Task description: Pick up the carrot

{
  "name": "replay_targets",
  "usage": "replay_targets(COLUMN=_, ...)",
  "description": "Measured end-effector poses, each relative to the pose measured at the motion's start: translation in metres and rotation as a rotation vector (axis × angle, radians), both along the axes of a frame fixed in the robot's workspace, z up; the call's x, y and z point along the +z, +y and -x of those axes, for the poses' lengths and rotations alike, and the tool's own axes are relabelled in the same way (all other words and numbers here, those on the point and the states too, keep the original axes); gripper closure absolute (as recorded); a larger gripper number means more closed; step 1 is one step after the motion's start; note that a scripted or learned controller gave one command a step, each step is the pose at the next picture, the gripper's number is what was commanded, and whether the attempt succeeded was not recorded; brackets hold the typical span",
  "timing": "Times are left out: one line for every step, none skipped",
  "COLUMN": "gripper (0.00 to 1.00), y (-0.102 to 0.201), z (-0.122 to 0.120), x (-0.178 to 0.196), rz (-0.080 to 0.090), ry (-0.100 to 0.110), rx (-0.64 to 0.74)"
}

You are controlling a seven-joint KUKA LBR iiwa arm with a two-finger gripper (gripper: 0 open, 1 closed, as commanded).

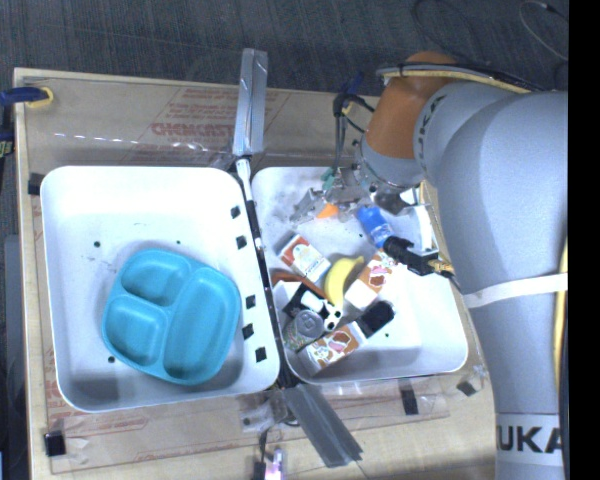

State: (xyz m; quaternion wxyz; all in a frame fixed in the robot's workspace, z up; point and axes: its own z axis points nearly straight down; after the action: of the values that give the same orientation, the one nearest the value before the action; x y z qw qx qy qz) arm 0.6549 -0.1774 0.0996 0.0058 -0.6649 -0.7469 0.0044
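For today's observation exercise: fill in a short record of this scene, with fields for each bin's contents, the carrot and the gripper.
left bin: blue divided plate
right bin: banana, blue bottle, small cartons, other clutter
carrot: small orange piece at the right bin's far end, lying in the bin
gripper: lowered over the carrot
carrot held: cannot tell

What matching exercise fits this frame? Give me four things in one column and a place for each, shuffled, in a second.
Things:
1. blue tray
2. banana
3. gripper
4. blue clamp

Places:
A. middle of the right bin
B. far end of the right bin, at a small orange thing
C. far left corner of the bench
D. left bin

Pairs: 1-D, 2-A, 3-B, 4-C
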Motion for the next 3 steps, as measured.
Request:
replay_targets(gripper=0.0, y=0.01, z=0.001, x=-0.009, rz=0.0, ry=-0.002, rx=0.021)
replay_targets(gripper=1.0, y=0.011, z=0.0, x=0.001, rz=0.0, ry=-0.004, rx=0.026)
replay_targets(gripper=0.0, y=0.011, z=0.0, x=0.001, rz=0.0, ry=-0.004, rx=0.026)
